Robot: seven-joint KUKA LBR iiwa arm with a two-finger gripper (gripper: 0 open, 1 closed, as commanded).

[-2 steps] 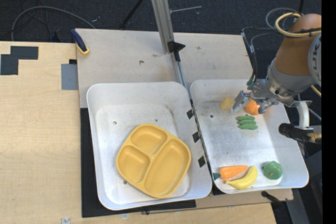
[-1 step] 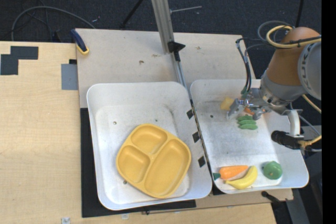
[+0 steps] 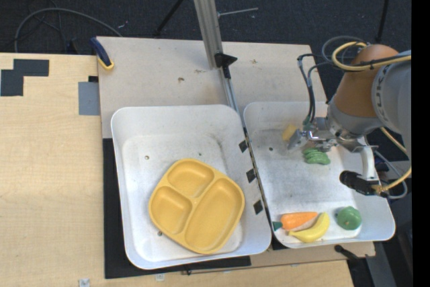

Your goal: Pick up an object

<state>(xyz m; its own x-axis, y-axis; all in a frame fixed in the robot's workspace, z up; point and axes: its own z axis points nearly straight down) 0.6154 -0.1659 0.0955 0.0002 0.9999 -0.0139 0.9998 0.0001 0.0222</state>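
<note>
Here the claw (image 3: 310, 139) sits low in the right bin (image 3: 269, 171), in that bin's upper half, at the end of the grey arm (image 3: 376, 101) that comes in from the right. Whether its fingers are spread or closed cannot be told, as the metal parts blur together at this size. A green object (image 3: 316, 157) lies just below the claw, touching or very nearly touching it, and a small yellow object (image 3: 289, 133) lies just to the claw's left. Nothing is visibly gripped. Well below the claw, along the right bin's near edge, lie an orange carrot (image 3: 299, 219), a yellow banana (image 3: 313, 229) touching it, and a round green fruit (image 3: 348, 217) just right of them. The left bin (image 3: 134, 138) on the desk (image 3: 161, 70) holds a yellow divided plate (image 3: 196, 205).
</note>
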